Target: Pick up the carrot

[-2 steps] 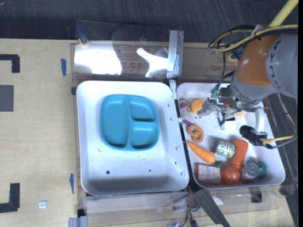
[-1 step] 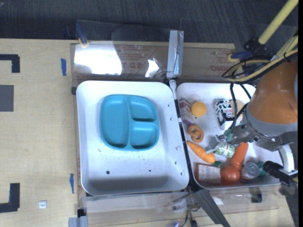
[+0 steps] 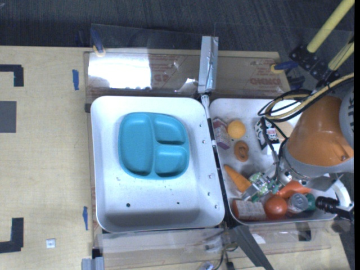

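Gripper (image 3: 263, 185), finger state indiscernible, hovers in right bin (image 3: 225, 204). Carrot (image 3: 237, 178) lies just left of it, long axis diagonal, near bin's left wall.

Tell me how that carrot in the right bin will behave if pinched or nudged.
The carrot looks like a stiff, smooth tapered toy, so it may slip toward its thin end. It is rounded, so it could roll when nudged. It lies near the bin wall beside a tomato, so little room.

The arm (image 3: 320, 134) hides much of the right bin (image 3: 247, 107) and covers the tool's fingers.
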You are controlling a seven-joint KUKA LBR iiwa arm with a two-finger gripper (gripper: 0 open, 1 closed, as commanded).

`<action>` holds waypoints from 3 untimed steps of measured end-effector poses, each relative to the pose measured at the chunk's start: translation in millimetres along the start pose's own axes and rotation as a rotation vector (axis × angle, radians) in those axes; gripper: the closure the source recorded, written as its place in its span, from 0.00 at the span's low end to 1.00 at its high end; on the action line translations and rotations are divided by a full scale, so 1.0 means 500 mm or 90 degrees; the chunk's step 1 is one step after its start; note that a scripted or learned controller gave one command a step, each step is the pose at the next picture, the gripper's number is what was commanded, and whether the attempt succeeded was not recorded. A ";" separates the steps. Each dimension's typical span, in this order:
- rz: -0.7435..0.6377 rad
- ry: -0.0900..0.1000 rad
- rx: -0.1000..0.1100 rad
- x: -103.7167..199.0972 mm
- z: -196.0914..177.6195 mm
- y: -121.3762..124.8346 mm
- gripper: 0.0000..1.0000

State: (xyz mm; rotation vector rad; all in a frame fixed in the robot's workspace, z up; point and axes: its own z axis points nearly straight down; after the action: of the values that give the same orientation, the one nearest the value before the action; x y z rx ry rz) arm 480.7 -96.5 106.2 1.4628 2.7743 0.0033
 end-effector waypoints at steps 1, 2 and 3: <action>-0.036 0.002 0.001 -0.001 0.038 -0.001 0.00; 0.225 0.001 0.000 -0.067 0.039 0.078 0.00; 0.238 -0.001 0.000 -0.124 0.040 0.179 0.00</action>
State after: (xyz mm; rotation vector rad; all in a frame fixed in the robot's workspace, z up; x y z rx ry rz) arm 589.6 -97.0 86.7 1.9519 2.4547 0.0042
